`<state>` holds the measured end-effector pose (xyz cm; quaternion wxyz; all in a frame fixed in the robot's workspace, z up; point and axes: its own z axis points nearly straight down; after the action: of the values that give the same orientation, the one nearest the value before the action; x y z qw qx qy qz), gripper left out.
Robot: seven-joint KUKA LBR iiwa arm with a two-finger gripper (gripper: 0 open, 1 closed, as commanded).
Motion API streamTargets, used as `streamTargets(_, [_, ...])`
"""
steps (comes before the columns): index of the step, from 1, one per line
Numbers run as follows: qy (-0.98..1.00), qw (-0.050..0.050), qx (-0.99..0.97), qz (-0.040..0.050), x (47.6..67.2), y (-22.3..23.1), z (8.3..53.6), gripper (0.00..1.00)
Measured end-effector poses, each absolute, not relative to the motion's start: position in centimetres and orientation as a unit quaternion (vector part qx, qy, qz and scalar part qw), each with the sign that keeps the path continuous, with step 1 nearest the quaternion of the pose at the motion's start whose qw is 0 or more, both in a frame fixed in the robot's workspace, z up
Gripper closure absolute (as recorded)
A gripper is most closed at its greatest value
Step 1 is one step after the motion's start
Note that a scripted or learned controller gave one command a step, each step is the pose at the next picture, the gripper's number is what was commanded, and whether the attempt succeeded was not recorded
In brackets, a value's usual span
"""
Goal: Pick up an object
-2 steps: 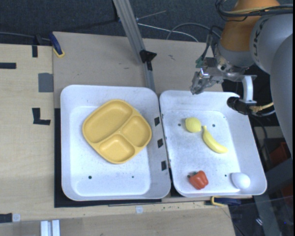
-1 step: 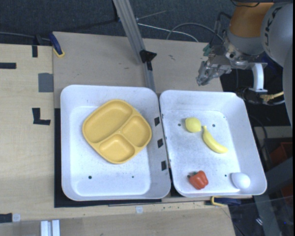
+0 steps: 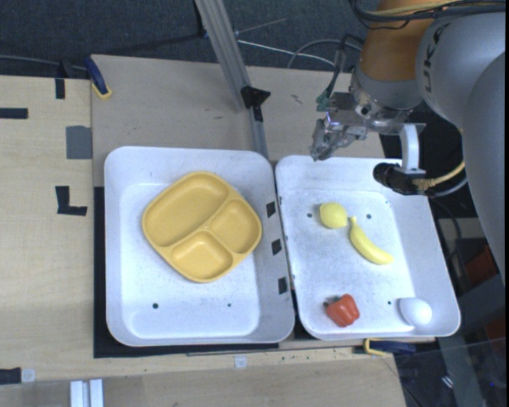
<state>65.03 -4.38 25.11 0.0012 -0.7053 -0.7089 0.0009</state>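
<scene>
Gripper above the top edge of the right-hand bin, fruit lying lower in the frame.

I see my gripper [image 3: 325, 142] hanging at the upper rim of the right bin [image 3: 424, 253], pointing down; I cannot tell how its tip is set. The nearest targets sit below it in the frame: a lemon [image 3: 332, 215] touching a banana [image 3: 369, 244] whose long axis runs diagonally toward the lower right. A red pepper [image 3: 343, 309] and a white egg-shaped object [image 3: 416, 311] lie near the bin's bottom edge. The arm [image 3: 424, 41] enters from the upper right, wrist bent downward. A yellow divided plate [image 3: 202, 225] occupies the left bin [image 3: 127, 312].
</scene>
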Motion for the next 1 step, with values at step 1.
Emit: streamTargets(1, [-0.71, 0.001, -0.705, 0.0002, 64.52, 1.57, 25.07, 1.0])
